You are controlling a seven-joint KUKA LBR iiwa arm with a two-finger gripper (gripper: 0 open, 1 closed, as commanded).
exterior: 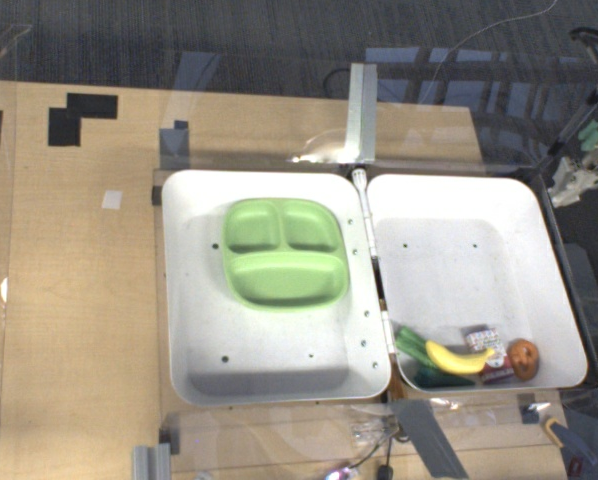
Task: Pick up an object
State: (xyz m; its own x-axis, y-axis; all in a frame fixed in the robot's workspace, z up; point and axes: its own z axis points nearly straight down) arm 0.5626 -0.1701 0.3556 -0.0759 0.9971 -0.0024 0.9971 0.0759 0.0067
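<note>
Lying along the near wall of the right shallow white plastic bin (459, 233) is a cluster of small things: a yellow curved plastic banana (459, 359) touching a dark green long vegetable (416, 348) on its left, a small dark printed packet (481, 339) just behind it, and a round red-brown apple (523, 359) at its right end. Farther back, the left shallow white plastic bin (194, 278) holds a light green three-compartment plastic plate (284, 251), lying flat near its middle. I cannot tell whether the pincer is open or closed, so no place can be given relative to it.
</note>
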